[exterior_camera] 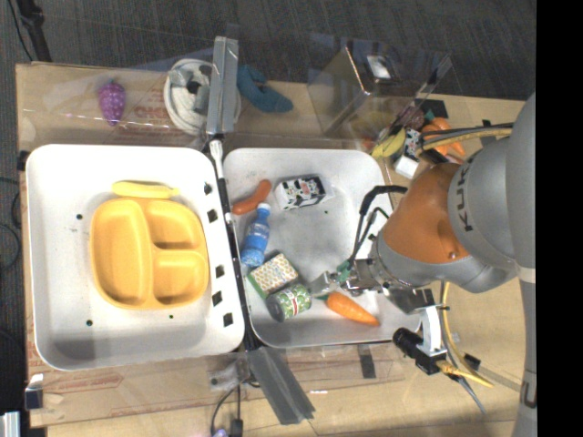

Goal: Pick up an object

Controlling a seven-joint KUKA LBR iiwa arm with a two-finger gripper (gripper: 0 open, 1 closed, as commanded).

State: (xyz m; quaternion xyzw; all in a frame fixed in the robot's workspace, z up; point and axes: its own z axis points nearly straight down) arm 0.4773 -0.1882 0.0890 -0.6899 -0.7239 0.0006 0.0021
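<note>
My gripper [340, 279] is low in the right bin [351, 167], near its front, just above an orange carrot [352, 309] and right of a green can [290, 302] lying on its side. A green patterned box [273, 271] sits beside the can. Farther back lie a blue bottle [256, 236], a reddish sausage [250, 198] and a small black-and-white box [301, 190]. The grey wrist with its orange band [419, 226] covers the bin's right side. I see nothing clearly held.
The left bin [55, 317] holds a yellow divided tray [150, 248] and a yellow banana-like piece [144, 189]. Behind the bins lie a purple toy [112, 101], a white roll [189, 94], a blue item [264, 94] and a clear box [378, 85].
</note>
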